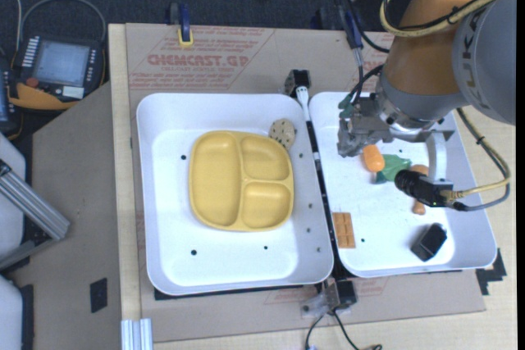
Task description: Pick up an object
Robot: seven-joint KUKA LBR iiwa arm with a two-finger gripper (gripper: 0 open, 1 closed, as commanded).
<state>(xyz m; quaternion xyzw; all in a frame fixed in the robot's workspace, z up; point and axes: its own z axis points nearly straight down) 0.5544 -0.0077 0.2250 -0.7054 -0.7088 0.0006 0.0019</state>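
Note:
My gripper (pixel 354 139) hangs low over the far left part of the right bin (pixel 385 258). An orange carrot-shaped object (pixel 373 158) lies just to its right, close to or touching it. A green piece (pixel 395 168) sits beside the carrot, partly under the arm's black cable fitting. A small orange bit (pixel 418 208), a black block (pixel 429 242) and a flat brown wafer (pixel 343 229) lie nearer the front of the same bin. I see nothing held in the gripper.
The left bin (pixel 164 201) holds a yellow divided plate (pixel 242 180), with a speckled cookie (pixel 282 129) by its far right corner. The rims of the two bins meet in a ridge (pixel 316 168) just left of the gripper.

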